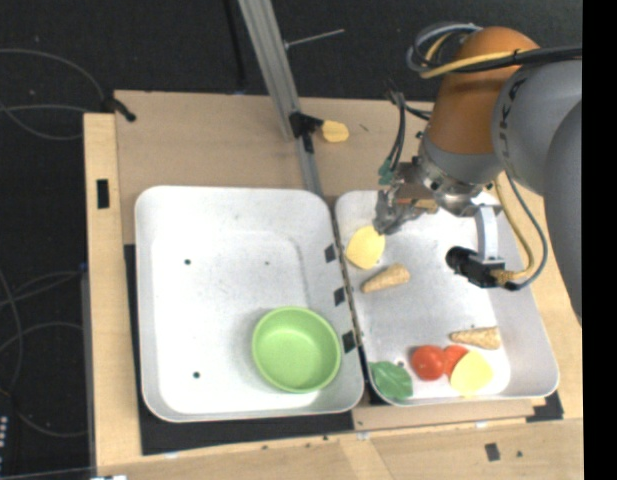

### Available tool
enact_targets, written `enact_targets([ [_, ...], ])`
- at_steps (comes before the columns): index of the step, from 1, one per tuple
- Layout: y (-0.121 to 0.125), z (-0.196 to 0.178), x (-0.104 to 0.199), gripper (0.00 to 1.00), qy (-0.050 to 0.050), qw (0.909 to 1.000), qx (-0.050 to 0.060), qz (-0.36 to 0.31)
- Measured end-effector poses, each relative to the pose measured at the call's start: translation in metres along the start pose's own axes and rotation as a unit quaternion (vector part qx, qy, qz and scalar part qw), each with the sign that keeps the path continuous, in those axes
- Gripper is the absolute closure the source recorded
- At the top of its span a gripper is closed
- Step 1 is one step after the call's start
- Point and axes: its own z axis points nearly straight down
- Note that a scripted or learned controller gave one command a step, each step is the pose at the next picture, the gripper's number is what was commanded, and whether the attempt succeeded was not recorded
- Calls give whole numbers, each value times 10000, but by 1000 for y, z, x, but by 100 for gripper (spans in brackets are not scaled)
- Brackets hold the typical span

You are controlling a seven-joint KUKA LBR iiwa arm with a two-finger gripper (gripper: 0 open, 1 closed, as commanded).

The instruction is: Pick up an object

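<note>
One pale yellow rounded piece (365,248) lies in the right bin (518,318), close to that bin's left wall and toward its far end, just below the claw (390,216). Whether the claw is wide or narrow cannot be told. A tan wedge (385,280) lies just beside the yellow piece. Along the bin's near edge sit a green piece (392,379), a red tomato (429,361), a yellow fruit (472,373) and a second tan wedge (476,339). The left bin (208,258) holds a green bowl (295,349) near its near right corner. A small yellow item (335,131) rests on the bench (188,138) by its far edge.
</note>
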Motion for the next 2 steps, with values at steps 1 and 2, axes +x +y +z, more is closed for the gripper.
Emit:
enact_targets([
  [1,-5,-3,52,100,6,10000,1,-10],
  [2,-19,-24,100,100,6,10000,-11,-14],
])
